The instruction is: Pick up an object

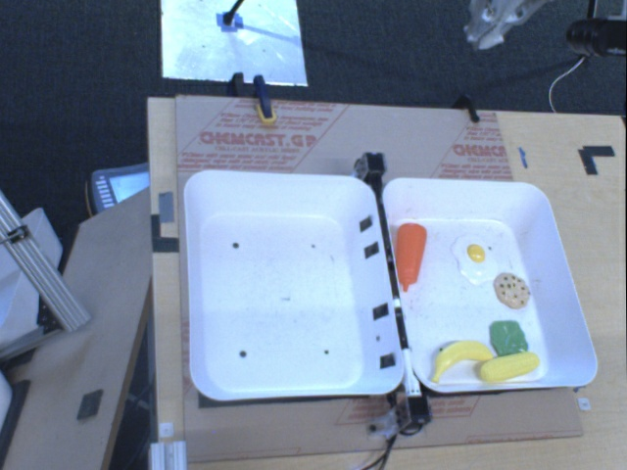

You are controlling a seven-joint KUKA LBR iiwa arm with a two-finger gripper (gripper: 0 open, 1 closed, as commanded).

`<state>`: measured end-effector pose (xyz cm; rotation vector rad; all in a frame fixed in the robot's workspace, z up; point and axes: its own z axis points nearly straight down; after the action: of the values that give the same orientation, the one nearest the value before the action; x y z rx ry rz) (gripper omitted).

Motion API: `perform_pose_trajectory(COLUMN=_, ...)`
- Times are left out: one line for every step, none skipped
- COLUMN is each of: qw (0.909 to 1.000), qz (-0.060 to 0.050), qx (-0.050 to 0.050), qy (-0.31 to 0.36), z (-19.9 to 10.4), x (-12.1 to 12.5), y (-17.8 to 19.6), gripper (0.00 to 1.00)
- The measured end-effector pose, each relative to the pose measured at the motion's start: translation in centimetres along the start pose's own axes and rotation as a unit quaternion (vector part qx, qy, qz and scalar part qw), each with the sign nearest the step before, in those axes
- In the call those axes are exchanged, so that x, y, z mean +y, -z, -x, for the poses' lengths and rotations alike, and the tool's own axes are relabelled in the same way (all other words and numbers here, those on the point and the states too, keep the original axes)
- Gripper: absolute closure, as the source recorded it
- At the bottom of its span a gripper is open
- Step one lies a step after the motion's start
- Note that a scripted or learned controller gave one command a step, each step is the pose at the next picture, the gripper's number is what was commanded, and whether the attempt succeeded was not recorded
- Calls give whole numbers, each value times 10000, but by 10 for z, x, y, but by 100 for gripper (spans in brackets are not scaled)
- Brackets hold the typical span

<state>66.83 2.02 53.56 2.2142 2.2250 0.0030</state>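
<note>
The right bin (558,253) holds an orange carrot (409,253) near its left wall, a fried egg (475,257), a round cookie (510,289), a green piece (507,336), a yellow banana (458,356) and a yellow lemon-like piece (509,365) along its front. My gripper (488,20) hangs high at the top right, far beyond the bins' back edge, with nothing seen in it.
The left bin (196,262) lies beside the right one, with black clips along the shared wall (377,253). A shiny metal plate (232,27) lies at the back left. An aluminium rail (39,272) leans at the left edge. A cable (568,76) trails at the back right.
</note>
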Motion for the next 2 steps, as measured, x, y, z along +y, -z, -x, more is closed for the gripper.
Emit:
perform_pose_trajectory(qw=10000, qz=-1, qx=0, qy=-3, z=-3, x=0, y=0, gripper=100)
perform_pose_trajectory(qw=10000, qz=-2, qx=0, qy=-1, z=-6, x=0, y=0, gripper=100)
